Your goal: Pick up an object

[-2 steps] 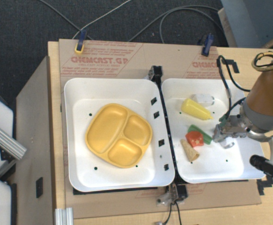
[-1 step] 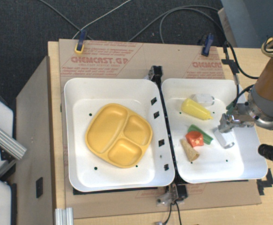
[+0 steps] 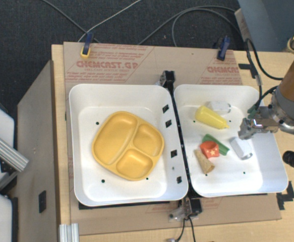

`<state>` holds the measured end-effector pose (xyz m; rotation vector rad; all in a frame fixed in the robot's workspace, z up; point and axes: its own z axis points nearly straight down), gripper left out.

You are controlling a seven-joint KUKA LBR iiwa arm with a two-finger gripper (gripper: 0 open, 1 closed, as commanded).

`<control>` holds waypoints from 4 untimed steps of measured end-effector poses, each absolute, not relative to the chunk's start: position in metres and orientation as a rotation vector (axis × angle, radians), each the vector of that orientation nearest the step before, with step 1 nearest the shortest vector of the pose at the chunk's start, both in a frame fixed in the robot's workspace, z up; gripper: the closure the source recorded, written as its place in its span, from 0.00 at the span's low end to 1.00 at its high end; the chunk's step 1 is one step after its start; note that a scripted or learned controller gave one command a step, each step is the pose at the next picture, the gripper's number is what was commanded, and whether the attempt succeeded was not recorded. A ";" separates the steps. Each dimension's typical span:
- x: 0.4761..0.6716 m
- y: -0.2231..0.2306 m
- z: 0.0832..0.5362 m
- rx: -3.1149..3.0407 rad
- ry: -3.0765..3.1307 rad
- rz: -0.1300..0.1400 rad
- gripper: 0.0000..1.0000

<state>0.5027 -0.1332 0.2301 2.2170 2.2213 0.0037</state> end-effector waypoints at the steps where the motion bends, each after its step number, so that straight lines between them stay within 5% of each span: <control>1: 0.512 -0.085 0.220 2.218 2.231 0.000 1.00; 4: 0.546 0.053 0.226 2.216 2.227 0.003 1.00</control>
